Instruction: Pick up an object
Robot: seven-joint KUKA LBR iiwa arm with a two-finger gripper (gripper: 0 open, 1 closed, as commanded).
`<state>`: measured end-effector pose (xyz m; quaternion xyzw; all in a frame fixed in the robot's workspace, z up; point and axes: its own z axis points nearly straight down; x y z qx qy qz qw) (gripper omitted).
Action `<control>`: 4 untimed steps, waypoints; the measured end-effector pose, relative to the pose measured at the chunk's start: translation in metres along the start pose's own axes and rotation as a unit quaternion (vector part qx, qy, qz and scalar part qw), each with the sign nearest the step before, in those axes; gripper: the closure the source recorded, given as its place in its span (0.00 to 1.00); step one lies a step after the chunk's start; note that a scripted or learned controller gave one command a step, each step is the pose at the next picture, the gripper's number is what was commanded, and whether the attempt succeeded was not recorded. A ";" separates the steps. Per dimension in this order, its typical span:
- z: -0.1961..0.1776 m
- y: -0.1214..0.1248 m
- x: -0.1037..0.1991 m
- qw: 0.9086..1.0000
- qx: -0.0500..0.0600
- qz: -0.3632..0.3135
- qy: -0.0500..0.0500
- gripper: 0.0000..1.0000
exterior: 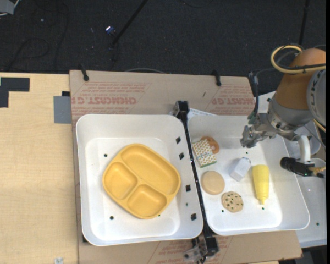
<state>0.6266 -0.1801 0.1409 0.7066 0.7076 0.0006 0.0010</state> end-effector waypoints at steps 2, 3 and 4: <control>-0.114 0.004 0.012 1.000 -0.001 -0.001 0.000 1.00; -0.115 0.015 0.064 1.000 0.002 -0.002 0.001 1.00; -0.101 0.016 0.125 1.000 0.003 -0.002 0.002 1.00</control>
